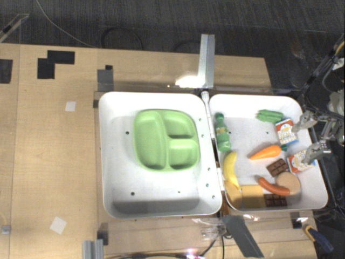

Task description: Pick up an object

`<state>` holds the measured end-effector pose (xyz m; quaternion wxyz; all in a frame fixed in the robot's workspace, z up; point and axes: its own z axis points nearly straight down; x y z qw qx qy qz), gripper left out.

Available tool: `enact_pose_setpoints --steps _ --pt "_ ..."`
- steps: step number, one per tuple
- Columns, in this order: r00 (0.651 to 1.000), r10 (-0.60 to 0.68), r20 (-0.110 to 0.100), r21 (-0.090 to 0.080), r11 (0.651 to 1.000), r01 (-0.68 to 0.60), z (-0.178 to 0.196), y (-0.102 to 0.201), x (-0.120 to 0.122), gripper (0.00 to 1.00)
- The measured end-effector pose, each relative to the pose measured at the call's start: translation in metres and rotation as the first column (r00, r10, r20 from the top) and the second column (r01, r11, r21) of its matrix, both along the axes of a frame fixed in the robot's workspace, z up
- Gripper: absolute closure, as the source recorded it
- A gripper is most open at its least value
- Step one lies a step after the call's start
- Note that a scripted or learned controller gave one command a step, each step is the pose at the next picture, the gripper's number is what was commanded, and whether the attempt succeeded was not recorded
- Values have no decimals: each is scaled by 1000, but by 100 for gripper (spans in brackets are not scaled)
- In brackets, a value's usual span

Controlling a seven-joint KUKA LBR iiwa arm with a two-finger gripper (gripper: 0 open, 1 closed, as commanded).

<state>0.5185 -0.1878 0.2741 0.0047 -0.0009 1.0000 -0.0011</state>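
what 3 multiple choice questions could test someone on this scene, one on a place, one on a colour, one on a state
1. Where does the green tray lie?
A. in the left bin
B. in the right bin
C. on the bare bench

2. What colour is the carrot?
A. purple
B. orange
C. white

3. How does the bottle rest?
A. standing upright in the tray
B. held up in the air
C. lying on its side by the right bin's left wall

Answers:
1. A: the tray sits on the floor of the left bin, with white floor around it.
2. B: the carrot shows orange against the right bin.
3. C: the bottle lies lengthwise along the wall, above the banana, while the gripper is over the far right rim.
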Motion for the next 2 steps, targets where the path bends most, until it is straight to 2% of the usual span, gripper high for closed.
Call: enact_pose_setpoints --steps 1,2 --pt "975 221 -1 -2 975 -221 -165 -18 3 0" --pt "985 170 34 -21 985 -170 -173 -13 -10 0"
